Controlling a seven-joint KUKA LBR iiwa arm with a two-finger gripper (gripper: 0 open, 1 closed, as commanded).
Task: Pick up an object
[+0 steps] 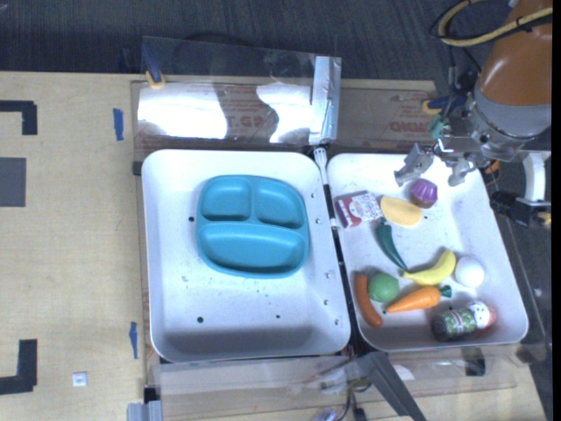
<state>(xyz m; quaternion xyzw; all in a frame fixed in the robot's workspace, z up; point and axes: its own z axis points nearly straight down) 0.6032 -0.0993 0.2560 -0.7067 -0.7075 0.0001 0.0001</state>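
My gripper (434, 172) hovers over the far part of the right bin (504, 261), open, its two grey fingers (410, 170) spread wide. Just in front of the gap between the fingers lies a small purple toy (424, 191), not clamped. Beside it are a yellow lemon-like piece (401, 210) and a maroon packet (357, 207). Nearer the front lie a dark green pod (388, 244), a banana (431, 268), a white egg (470, 273), a green ball (383, 286), a carrot (412, 301), a red-orange sausage (366, 305) and a small jar (463, 319).
The left bin (166, 261) holds a blue divided tray (254, 224). A clear plastic sheet and a metal post (324, 103) stand behind the bins. Yellow cables (473, 16) loop above the arm at the right.
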